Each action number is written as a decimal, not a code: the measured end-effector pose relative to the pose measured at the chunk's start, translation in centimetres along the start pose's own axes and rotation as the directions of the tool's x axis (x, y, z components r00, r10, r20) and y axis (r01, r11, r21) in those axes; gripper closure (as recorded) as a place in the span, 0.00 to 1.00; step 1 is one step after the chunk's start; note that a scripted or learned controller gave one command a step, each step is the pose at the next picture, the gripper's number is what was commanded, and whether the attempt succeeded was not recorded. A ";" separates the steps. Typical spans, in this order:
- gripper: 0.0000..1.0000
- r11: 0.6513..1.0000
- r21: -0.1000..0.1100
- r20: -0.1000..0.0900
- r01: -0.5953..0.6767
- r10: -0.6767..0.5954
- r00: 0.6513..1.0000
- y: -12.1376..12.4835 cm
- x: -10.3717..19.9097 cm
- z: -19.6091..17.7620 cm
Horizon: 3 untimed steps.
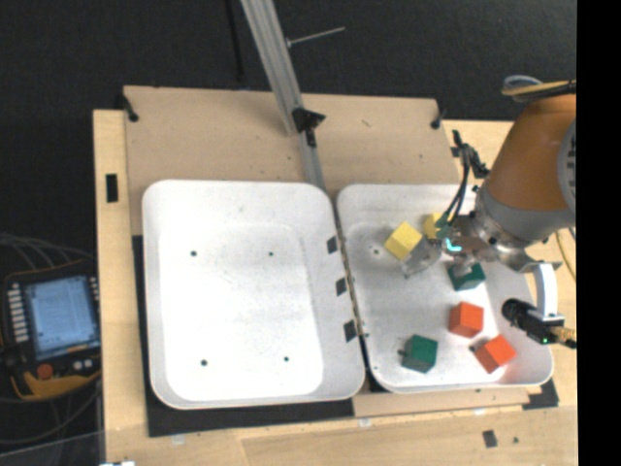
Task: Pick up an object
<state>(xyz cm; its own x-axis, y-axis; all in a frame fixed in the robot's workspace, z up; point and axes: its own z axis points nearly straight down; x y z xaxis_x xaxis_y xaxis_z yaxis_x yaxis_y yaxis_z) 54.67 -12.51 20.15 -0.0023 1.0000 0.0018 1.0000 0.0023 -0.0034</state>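
The right bin [374, 212] holds several small blocks. A yellow block [402, 241] lies near its middle, with a smaller yellow piece [433, 227] just to its right. Two orange blocks [467, 319] [494, 352] rest toward the front right, and a green block [419, 352] sits at the front. A dark green block [467, 277] lies right under the wrist. My gripper [427, 255] hangs low over the bin just right of the yellow block, its thin fingers pointing down-left. The wrist hides part of the fingers.
The left bin [238, 289] lies beside the right one, with a divider edge [342, 280] between them. A slanted metal pole [281, 76] rises from the back of the bench. A tablet controller [53, 318] sits off the bench at far left.
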 end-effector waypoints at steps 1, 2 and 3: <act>0.00 1.000 -0.005 0.001 -0.002 0.002 1.000 0.1 0.0 -0.2; 0.00 1.000 0.001 0.003 -0.006 0.006 1.000 0.5 0.4 5.7; 0.00 1.000 -0.006 0.005 -0.003 0.004 1.000 0.6 0.2 10.5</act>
<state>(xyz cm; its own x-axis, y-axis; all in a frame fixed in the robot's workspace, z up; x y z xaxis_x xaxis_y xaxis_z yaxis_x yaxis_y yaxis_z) 55.28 -12.25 9.63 0.0012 1.0000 -0.0034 1.0000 -0.0012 0.0025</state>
